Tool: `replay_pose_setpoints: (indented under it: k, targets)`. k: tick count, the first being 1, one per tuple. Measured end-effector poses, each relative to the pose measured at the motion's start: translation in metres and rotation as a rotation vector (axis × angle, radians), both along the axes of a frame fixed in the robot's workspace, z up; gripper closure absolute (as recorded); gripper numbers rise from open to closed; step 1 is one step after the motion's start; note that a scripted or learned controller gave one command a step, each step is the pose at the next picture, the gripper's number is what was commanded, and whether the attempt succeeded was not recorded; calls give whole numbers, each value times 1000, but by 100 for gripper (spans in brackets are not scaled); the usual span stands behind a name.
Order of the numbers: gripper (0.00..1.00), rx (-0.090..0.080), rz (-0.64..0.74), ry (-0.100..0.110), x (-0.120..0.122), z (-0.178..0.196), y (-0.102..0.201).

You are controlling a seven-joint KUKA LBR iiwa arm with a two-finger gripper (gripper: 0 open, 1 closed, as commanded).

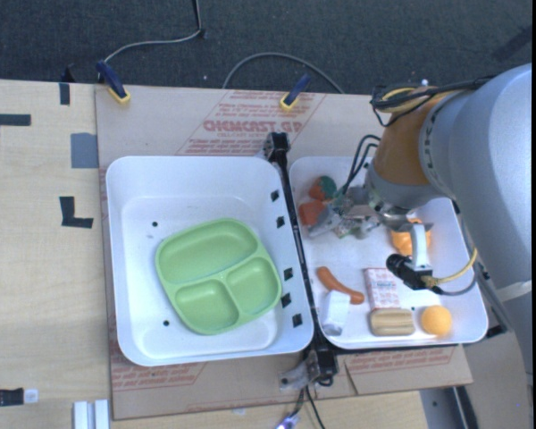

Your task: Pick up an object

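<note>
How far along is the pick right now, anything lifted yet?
Done: the gripper is down in the right white bin, at its upper left corner beside a small orange-red toy piece. In hand: I can't tell whether anything is gripped. Left: securing and lifting an object; the curved orange carrot-like piece and the tan bread-shaped block lie untouched.

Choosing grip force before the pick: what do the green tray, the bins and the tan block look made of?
Green tray: likely matte moulded plastic, with uniform colour and rounded compartments. Bins: apparently glossy white plastic, with soft sheen and thin walls. Tan block: possibly foam or soft plastic toy bread, with a dull surface; uncertain.
</note>
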State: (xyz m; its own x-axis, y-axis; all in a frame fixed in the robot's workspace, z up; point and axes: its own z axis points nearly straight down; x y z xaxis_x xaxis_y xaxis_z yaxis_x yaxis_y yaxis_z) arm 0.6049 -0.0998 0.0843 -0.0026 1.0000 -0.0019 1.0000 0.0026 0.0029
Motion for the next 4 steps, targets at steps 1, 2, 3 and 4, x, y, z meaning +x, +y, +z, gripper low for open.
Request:
replay_pose_setpoints:
  k: [1,2,3,4]
  targets:
    - [0,0,0,4,40,-1,0]
    - [0,6,5,32,59,-2,-5]
    - [100,2,7,41,58,5,-6]
    - [100,2,1,7,19,97,45]
